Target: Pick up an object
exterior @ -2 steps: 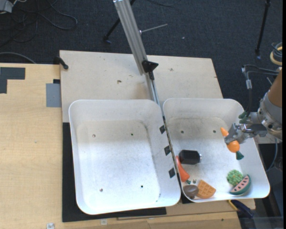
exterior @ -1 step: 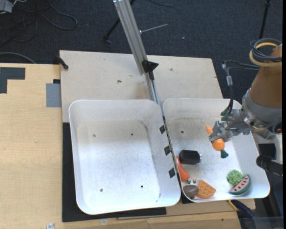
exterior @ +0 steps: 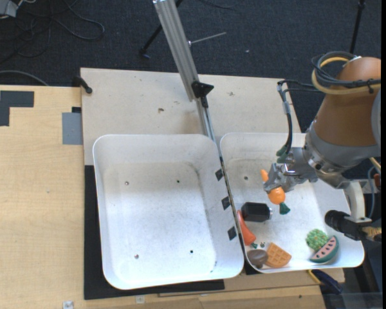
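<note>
Metal jaws (exterior: 278,184) over right white bin (exterior: 296,148), pinched on a small rounded orange toy (exterior: 276,195); glossy black block (exterior: 256,212) just at 8 o'clock, ridged watermelon slice (exterior: 325,251) at 4 o'clock.

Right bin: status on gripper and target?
Gripper low over right white bin. Small orange round toy right beneath fingers, grasp unconfirmed. Black block close beside.

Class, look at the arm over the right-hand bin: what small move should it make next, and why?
Probably a short straight lift. The tool sits low in the right bin right at a small orange object; raising it slightly would show whether that object comes up, clear of the black block beside it.
</note>
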`<state>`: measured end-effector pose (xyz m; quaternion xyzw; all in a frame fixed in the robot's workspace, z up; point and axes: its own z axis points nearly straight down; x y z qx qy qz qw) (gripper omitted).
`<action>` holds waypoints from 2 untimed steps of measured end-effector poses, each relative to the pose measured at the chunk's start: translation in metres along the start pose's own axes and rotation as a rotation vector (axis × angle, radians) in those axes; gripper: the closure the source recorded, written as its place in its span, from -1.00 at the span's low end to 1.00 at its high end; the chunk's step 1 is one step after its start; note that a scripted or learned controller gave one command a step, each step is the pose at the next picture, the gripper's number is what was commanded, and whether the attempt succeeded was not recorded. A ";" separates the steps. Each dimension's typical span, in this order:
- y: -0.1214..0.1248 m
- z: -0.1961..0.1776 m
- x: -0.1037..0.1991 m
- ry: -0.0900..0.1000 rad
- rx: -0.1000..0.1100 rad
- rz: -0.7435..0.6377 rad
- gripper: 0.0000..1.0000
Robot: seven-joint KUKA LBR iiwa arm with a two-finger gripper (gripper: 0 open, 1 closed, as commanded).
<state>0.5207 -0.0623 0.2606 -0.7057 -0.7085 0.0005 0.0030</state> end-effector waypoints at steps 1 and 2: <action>0.002 0.017 0.051 -0.001 0.001 0.000 1.00; 0.004 0.032 0.102 -0.001 0.002 0.000 1.00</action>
